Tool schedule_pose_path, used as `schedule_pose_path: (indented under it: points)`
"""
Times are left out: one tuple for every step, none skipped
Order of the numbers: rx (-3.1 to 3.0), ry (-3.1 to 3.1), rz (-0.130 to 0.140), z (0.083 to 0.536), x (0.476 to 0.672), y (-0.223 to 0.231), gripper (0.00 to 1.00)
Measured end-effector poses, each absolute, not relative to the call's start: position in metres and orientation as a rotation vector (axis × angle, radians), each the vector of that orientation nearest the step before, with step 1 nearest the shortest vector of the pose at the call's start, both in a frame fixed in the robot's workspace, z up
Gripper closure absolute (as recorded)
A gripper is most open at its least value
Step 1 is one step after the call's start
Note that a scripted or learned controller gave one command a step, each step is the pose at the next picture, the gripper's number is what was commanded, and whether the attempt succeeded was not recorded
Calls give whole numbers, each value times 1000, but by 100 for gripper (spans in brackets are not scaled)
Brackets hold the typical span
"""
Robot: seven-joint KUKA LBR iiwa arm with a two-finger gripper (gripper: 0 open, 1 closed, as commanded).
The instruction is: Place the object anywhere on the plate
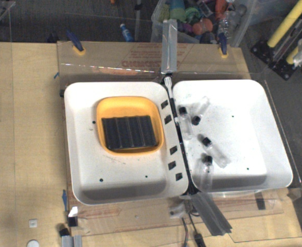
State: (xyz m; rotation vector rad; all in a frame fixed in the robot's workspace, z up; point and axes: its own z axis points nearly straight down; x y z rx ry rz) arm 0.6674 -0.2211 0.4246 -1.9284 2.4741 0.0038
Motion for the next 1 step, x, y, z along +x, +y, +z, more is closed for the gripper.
schedule_pose_path:
  points:
    - [-2177,2255,-2,436,668,-221,100]
